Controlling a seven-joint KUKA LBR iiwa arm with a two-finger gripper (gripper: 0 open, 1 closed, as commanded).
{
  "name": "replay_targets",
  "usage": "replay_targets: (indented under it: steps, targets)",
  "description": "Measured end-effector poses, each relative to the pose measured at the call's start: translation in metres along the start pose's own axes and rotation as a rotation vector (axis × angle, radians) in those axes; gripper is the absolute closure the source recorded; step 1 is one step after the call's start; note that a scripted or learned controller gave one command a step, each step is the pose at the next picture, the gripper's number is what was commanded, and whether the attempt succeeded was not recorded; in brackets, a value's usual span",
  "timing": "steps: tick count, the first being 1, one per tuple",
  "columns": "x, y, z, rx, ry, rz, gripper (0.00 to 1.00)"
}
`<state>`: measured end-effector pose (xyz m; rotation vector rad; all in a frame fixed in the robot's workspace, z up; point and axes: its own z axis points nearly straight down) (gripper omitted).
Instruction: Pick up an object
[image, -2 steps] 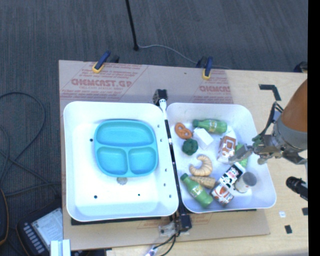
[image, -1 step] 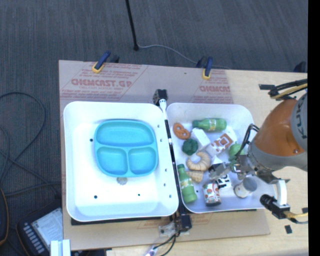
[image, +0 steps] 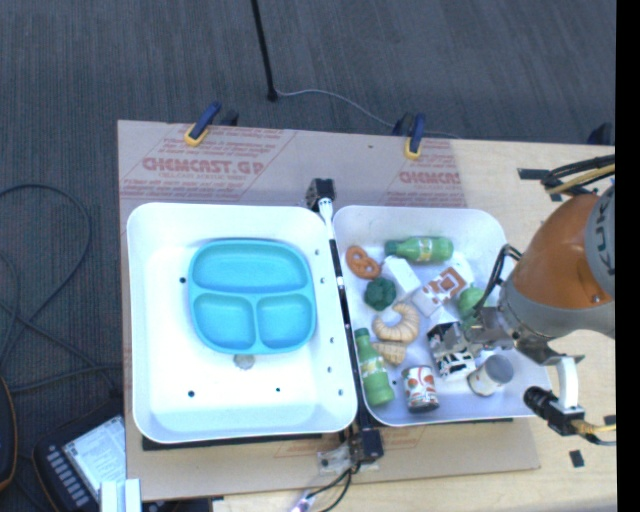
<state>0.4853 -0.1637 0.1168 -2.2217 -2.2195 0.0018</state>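
The right white bin holds a heap of toy food. In it lie a green bottle, a brown pretzel, a dark green broccoli piece, a tan croissant-like pastry, a second green bottle, a small red-labelled can and a white and red carton. My gripper is low in the bin's right half, its black and white body right of the pastry and just above the can. A pale round cup rests against its right side.
The left white bin holds a blue divided plate with a small grey piece below it. A black bar runs between the bins. Two clamps grip the board's far edge.
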Motion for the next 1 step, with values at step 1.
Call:
replay_targets:
  steps: [1]
  targets:
    - [0.0617, 0.0171, -0.1048, -0.003, -0.001, -0.002, 1.00]
